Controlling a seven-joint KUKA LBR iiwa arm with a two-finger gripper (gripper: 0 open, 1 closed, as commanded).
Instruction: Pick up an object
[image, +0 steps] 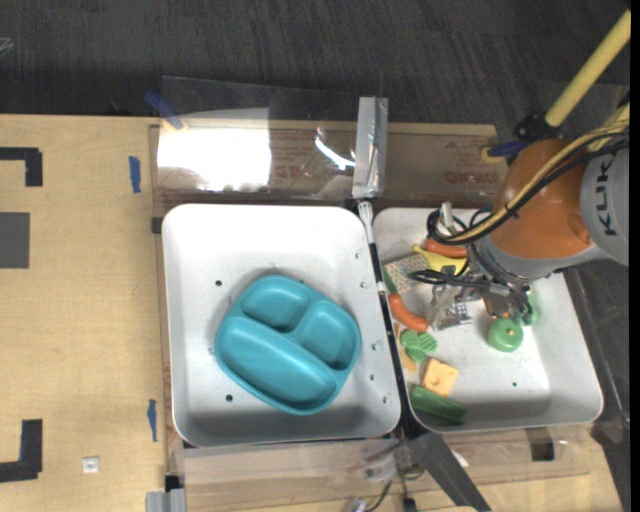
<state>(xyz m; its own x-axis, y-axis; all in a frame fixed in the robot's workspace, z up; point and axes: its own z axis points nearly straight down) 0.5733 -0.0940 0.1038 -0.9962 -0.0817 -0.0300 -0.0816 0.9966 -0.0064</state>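
Hovering low over the right bin (575, 385), the tool (478, 298) is sitting amid the toy clutter. Green round piece (504, 334) is lying just right and nearer; orange carrot (407, 313) just left, long axis slanting near-right. Opening cannot be told; nothing visibly held. Teal tray (288, 343) is occupying the left bin (190, 240).

Teal tray (288, 343) in white bin (190, 250); green ball (504, 335), yellow block (439, 378), orange carrot (408, 313).
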